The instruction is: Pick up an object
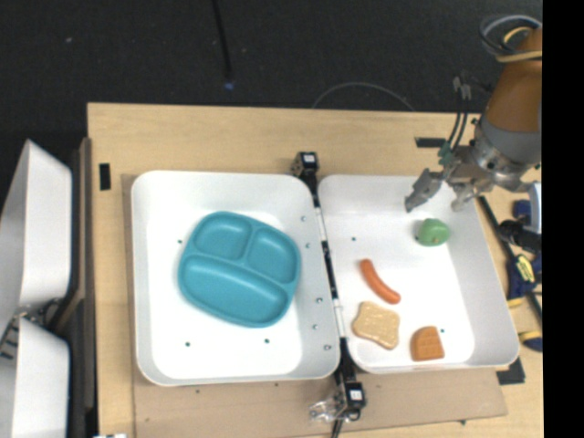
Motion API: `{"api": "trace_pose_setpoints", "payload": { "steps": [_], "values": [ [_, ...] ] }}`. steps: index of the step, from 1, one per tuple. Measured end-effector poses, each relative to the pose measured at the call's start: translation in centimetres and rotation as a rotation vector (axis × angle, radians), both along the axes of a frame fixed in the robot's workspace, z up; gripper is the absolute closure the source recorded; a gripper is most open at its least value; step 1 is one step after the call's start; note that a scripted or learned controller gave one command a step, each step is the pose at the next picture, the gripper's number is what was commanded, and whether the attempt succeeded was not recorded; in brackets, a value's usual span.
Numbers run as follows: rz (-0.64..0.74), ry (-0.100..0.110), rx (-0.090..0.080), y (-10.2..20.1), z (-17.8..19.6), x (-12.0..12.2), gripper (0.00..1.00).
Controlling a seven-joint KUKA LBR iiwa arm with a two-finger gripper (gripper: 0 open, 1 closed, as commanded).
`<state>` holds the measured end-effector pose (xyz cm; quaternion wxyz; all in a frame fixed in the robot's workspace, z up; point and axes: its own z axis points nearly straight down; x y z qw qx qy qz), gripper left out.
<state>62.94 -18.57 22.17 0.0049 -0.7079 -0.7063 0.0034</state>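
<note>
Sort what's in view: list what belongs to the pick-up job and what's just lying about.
Job:
- two-finger gripper, open, above the right white bin
- round green item
- orange sausage-shaped item
- tan toast-shaped slice
- small orange-brown piece

Lying about:
- teal divided plastic plate in the left white bin

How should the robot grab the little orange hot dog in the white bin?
Probably across the middle of the hot dog, coming straight down from above. It lies flat and slanted in the right bin, long and thin, so the fingers should close on its narrow sides. Bare floor surrounds it.
</note>
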Motion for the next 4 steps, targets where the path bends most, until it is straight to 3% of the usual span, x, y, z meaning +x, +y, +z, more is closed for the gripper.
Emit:
{"api": "trace_pose_setpoints", "payload": {
  "steps": [1, 4],
  "values": [
    [0.003, -0.014, -0.002, 0.0, 0.9, 0.3, 0.0],
    [0.004, -0.014, -0.004, 0.0, -12.1, 1.4, 0.0]
  ]
}}
